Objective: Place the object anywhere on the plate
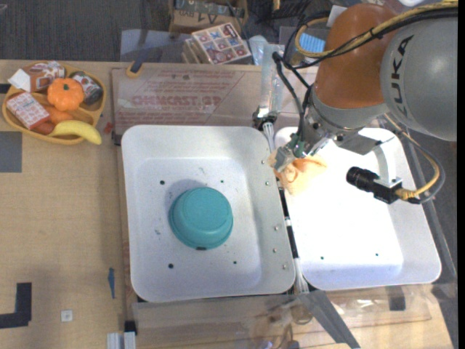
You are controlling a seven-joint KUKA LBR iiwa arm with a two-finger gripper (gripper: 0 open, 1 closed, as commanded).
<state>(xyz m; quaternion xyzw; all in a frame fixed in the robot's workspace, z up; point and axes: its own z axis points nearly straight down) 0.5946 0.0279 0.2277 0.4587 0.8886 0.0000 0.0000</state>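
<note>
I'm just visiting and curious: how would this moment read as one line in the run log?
arm: over right bin's left edge | gripper: at orange object, grasp unclear | teal plate: left bin, nothing on it | step: placing pending

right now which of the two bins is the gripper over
The right bin. The gripper hangs at its left edge by an orange object; the left bin holds the teal plate.

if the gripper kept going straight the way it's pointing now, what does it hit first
Probably the orange object at the gripper tips, near the left edge of the right bin; below that, the bin floor. Depth is hard to judge from this slanted view.
</note>
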